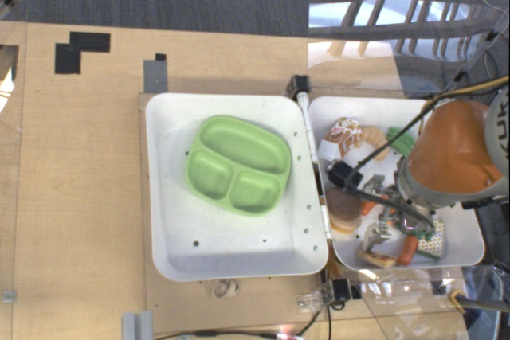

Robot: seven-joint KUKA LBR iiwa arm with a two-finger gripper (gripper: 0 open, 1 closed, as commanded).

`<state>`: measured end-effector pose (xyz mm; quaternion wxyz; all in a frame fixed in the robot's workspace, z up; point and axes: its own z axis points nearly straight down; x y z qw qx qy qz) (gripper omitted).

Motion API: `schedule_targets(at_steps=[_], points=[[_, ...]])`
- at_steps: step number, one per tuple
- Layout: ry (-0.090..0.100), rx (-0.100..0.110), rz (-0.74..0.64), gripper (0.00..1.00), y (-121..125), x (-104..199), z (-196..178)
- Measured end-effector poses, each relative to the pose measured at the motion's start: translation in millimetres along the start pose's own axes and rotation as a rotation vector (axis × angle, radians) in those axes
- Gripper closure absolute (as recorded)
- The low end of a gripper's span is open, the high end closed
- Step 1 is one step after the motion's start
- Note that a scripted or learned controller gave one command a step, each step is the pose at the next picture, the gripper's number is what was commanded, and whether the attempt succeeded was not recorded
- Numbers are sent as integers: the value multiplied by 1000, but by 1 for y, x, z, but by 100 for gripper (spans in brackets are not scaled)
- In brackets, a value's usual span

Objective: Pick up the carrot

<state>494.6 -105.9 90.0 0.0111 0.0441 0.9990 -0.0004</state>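
Orange carrot [407, 249] lies just beside the claw [386, 230], right bin [470, 244].

Two shallow white bins side by side on a wooden bench [72, 195]. In the left bin [171, 243], a green three-compartment plate [237, 164], lying toward twelve o'clock of centre. In the right bin [466, 243], a brown-and-white patterned item [344, 136] at ten o'clock, a green piece [405, 143] just at its three o'clock. Black markers [80, 50] on the bench at ten o'clock from the left bin.
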Motion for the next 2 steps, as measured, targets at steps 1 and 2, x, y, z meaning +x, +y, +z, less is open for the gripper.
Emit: schedule_targets(at_steps=[1, 2], points=[[-4, -1, -5, 100, 1, -4, -10], [-12, -1, -9, 100, 2, -7, -19]])
